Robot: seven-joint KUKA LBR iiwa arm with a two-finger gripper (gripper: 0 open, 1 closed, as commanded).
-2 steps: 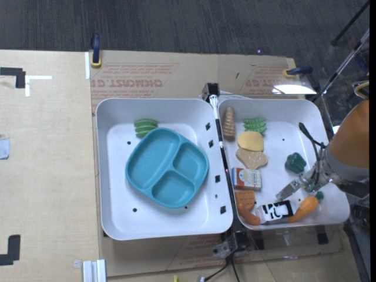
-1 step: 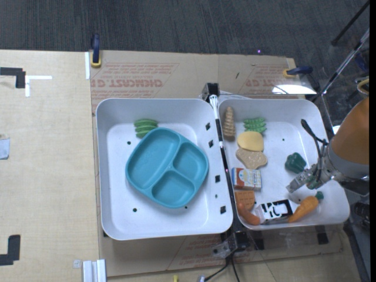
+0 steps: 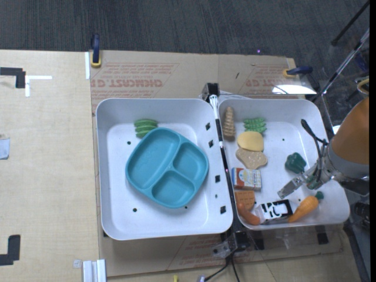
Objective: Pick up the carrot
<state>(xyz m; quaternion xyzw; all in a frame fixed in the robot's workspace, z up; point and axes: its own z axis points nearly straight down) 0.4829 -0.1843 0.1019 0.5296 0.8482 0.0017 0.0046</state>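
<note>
The carrot [image 3: 304,208] is orange with a green top and lies flat near the front right corner of the right bin [image 3: 329,134], its leafy end pointing back right. My gripper [image 3: 301,185] hangs low over the right bin, just behind and slightly left of the carrot, on the grey arm with its orange band [image 3: 356,135] reaching in from the right. Nothing shows between the gripper and the carrot, and the carrot rests on the bin floor.
A black-and-white pack [image 3: 276,210] touches the carrot's tip. A dark green piece [image 3: 295,161], small carton [image 3: 247,178], tan and yellow foods [image 3: 251,148] and a red sausage [image 3: 249,217] share that bin. The left bin [image 3: 111,216] bears a blue divided plate [image 3: 167,166] and a pea pod [image 3: 145,126].
</note>
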